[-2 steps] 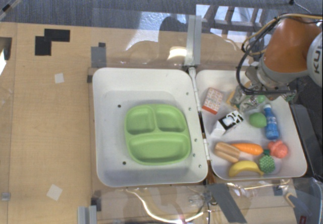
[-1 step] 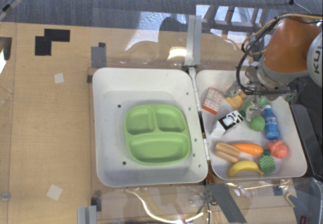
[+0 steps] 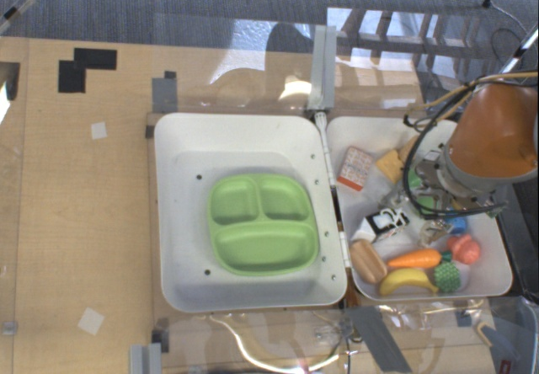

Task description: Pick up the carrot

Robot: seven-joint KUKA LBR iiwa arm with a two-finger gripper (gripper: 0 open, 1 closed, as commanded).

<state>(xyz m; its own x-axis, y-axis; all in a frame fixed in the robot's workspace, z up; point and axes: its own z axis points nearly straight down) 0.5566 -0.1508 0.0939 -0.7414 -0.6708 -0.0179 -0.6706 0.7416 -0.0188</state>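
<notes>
The orange carrot (image 3: pixel 414 259) lies on its side near the front of the right bin (image 3: pixel 505 280), its green end pointing right. It rests between a brown bread roll (image 3: pixel 367 261) on its left and a yellow banana (image 3: pixel 407 281) just in front. My gripper (image 3: pixel 388 220) hangs low over the middle of this bin, a little behind and to the left of the carrot. It comes down from the grey wrist and the orange band (image 3: pixel 497 132). Nothing shows as held in it.
The right bin also holds a red-and-white box (image 3: pixel 355 168), a yellow wedge (image 3: pixel 389 165), a red fruit (image 3: pixel 465 249), a green item (image 3: pixel 448 276) and a blue piece (image 3: pixel 456 224). A green divided plate (image 3: pixel 261 224) lies in the left bin (image 3: pixel 181 195). Cables loop by the wrist.
</notes>
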